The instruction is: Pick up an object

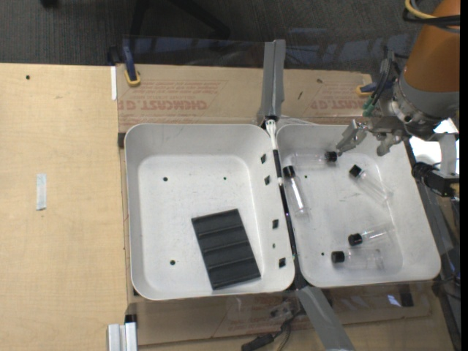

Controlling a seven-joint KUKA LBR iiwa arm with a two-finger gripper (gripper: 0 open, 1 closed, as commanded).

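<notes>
Two white bins sit on brown cardboard (219,97) over a wooden bench (58,196). The left bin (146,196) holds a black block (225,248). The right bin (409,262) holds clear tubes (294,192). At two o'clock, the gripper (368,143) hangs with jaws wide, holding nothing.

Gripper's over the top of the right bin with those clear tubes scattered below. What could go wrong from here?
1. The clear tubes barely stand out against the white right bin, so the gripper may close beside one.
2. They look round and could roll or slip away.
3. The tube nearest the divider leaves little finger room; a descent there might hit the wall.
</notes>
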